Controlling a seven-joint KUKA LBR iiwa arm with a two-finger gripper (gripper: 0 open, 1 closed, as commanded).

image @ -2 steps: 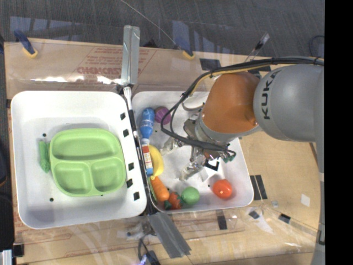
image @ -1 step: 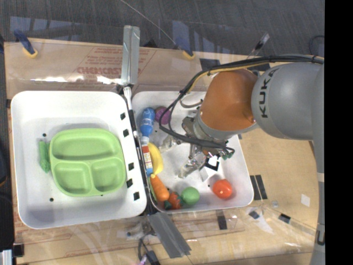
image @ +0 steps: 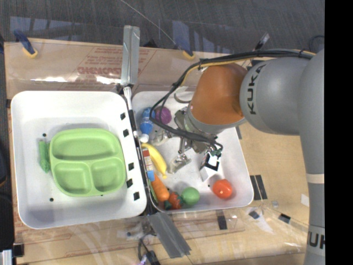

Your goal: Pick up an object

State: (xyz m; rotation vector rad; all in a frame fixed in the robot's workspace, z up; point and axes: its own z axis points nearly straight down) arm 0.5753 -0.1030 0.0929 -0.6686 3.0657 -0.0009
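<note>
The grey arm [image: 287,98] reaches in over the right bin [image: 242,173], its orange band [image: 218,95] bent down above the wrist so the gripper [image: 181,160] hangs over the middle of the bin floor, just right of the banana [image: 156,159]. Whether anything sits between its metal tips I cannot tell, nor how they stand. Toys crowd the bin's left wall: a purple ball [image: 162,115], a blue piece [image: 145,127], the banana, a carrot [image: 160,190]. Along the near wall lie a green ball [image: 191,196] and a tomato [image: 222,188]. Bare floor lies around the gripper. The left bin [image: 27,164] carries a green divided tray [image: 86,160].
</note>
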